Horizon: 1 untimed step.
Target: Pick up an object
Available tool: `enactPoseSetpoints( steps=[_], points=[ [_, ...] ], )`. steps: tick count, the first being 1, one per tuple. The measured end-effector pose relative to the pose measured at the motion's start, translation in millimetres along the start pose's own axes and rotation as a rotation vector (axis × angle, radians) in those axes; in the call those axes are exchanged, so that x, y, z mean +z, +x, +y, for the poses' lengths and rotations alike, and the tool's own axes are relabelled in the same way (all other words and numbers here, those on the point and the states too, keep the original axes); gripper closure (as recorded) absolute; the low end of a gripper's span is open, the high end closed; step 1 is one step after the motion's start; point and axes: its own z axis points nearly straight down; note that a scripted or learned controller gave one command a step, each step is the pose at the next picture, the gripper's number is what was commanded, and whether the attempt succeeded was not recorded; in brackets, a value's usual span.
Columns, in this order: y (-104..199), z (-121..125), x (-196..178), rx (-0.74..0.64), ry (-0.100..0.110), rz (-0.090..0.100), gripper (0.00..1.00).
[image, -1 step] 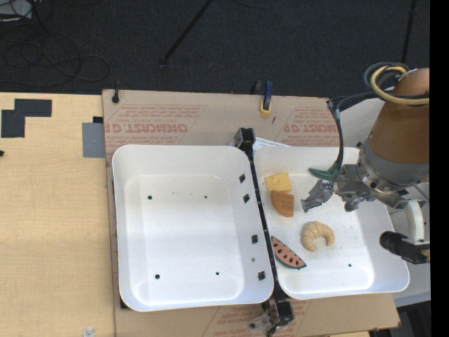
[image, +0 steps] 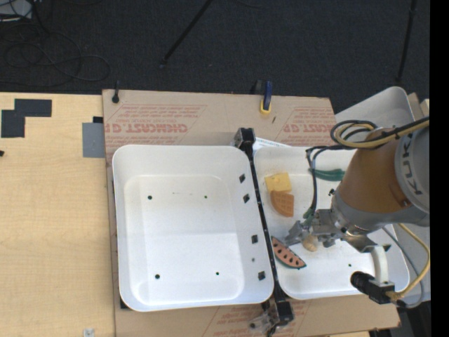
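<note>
I see the gripper (image: 309, 236) low in the right bin (image: 330, 290), fingers pinching a small tan object (image: 309, 243).

We see even, fairly bright overhead light. The white bins (image: 182, 223) nearly wash out, with soft shadows along their walls. The dark floor (image: 210, 34) stays dim. Detail is coarse and slightly soft throughout.
</note>
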Motion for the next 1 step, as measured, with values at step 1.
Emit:
enactPoseSetpoints(
  steps=[1],
  points=[
    [-15.0,70.2,34.1,-0.002,-0.028,-0.008,0.00]
  ],
)
